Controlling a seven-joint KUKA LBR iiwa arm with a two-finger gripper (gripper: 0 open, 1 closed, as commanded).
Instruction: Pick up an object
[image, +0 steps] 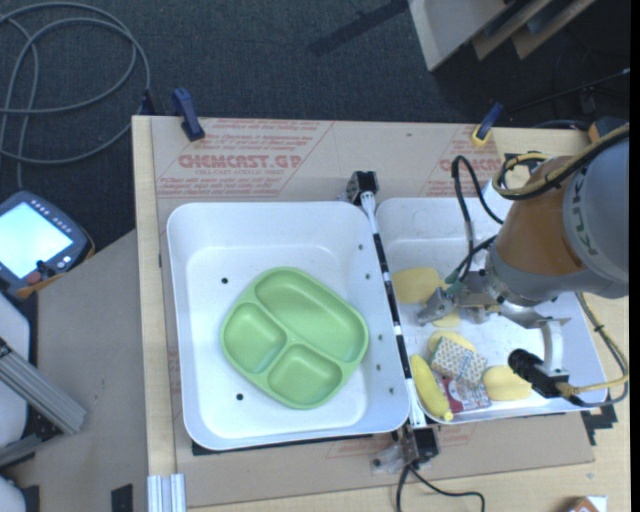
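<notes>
My gripper (438, 306) is low in the right bin (425, 222), near its left wall. Its tip sits just below a pale yellow piece (414, 283) and above a small packet with a checked pattern (456, 360). A banana (431, 388) lies along the bin's front left corner. A round yellow fruit (506, 384) rests at the front, right of the packet. Nothing is visibly held off the bin floor.
The left bin (200, 240) holds a green divided plate (293, 337) in its middle. The grey arm with its orange band (545, 225) covers the right part of the right bin. Blue clamps (187, 112) sit on the bench's back edge.
</notes>
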